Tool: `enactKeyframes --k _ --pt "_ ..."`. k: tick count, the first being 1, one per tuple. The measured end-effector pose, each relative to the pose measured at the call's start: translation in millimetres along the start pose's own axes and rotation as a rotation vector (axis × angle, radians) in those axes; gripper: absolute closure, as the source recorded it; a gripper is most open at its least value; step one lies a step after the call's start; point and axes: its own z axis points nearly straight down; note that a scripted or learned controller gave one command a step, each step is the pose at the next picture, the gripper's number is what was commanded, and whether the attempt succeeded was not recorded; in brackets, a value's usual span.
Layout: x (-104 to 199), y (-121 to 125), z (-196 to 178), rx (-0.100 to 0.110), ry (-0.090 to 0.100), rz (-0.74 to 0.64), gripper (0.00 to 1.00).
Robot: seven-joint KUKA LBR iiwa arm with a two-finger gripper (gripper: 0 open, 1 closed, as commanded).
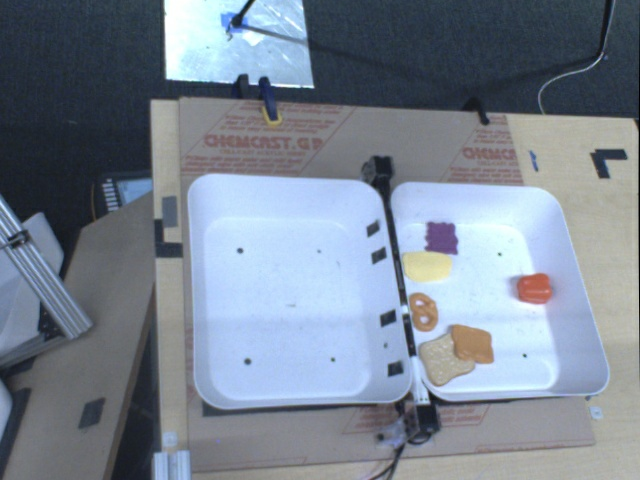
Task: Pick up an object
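The right white bin (575, 298) holds several small toy foods. A purple piece (441, 236) lies near its back left, with a pale yellow piece (427, 266) just in front of it. An orange-red piece (534, 288) sits toward the right wall. A small orange pretzel (423, 311) rests by the left wall. In the front left, a tan bread slice (445, 359) lies partly under an orange-brown slice (473, 344).
The left white bin (290, 288) stands beside the right one, joined along a black clipped divider (392, 268). Both rest on a brown board (330, 133). A shiny metal sheet (238, 26) lies on the dark floor behind. An aluminium frame (35, 278) stands at far left.
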Motion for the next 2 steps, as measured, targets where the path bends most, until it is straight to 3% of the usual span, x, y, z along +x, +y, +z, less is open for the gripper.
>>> enactKeyframes --k 1,2 --pt "0.8 1.3 -4.2 0.008 0.003 -0.005 1.0" --pt "53.3 10.6 144.2 0.028 0.012 -0.004 1.0"
